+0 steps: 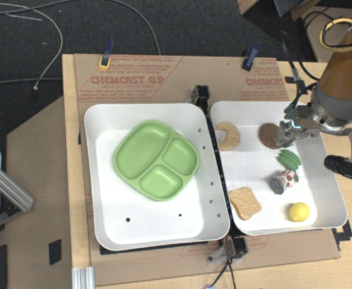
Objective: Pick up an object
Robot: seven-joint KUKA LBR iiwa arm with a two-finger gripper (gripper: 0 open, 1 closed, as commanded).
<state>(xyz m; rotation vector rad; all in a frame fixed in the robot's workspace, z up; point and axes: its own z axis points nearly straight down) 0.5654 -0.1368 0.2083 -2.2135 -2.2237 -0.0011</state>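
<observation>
Two shallow white plastic bins sat side by side on a cardboard-covered bench (73,161), its brown surface printed with faded red lettering and pinned at the far edge by two blue clamps (107,52). The left bin (103,221) held a smooth, pale green plate (156,159), squarish with rounded corners and moulded into three compartments, lying turned at an angle.

The right bin (248,167) carried the small things. A tan, ring-shaped piece like a bagel (228,135) lay near its far left corner. A flat brown disc (269,135) rested further right, and the gripper (290,131) was just beside it, at its right edge; whether it was released or clenched I could not tell from where I stood. Below them lay a ridged green leaf-like piece (289,159), then a small grey and red-spotted object (283,180) on its side. A speckled slice of toast (245,202) lay at the near left, a round yellow lemon (299,212) at the near right.

The grey arm (338,101), with its orange band, came in from the right.
</observation>
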